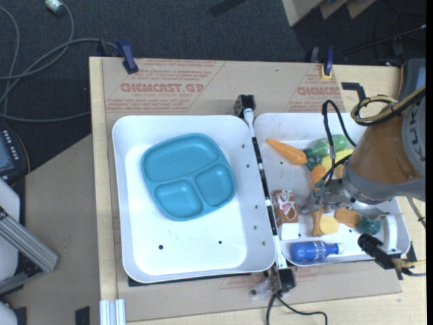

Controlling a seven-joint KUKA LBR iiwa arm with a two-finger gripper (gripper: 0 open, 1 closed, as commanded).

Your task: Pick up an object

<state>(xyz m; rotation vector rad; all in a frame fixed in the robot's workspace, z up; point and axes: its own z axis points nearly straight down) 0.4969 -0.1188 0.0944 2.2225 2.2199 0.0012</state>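
While toys crowd the right bin (pixel 298 124), the gripper (pixel 323 202) hangs among them.
A blue bottle (pixel 312 251) lies just below it; its grip cannot be told.

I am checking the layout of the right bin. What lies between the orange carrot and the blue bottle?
In the camera view, a small brown and white packet lies between the carrot and the blue bottle, near the right bin's left wall.

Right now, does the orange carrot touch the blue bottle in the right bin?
Apart. The camera view shows the carrot near the bin's far side and the blue bottle at its near wall, with white floor between them.
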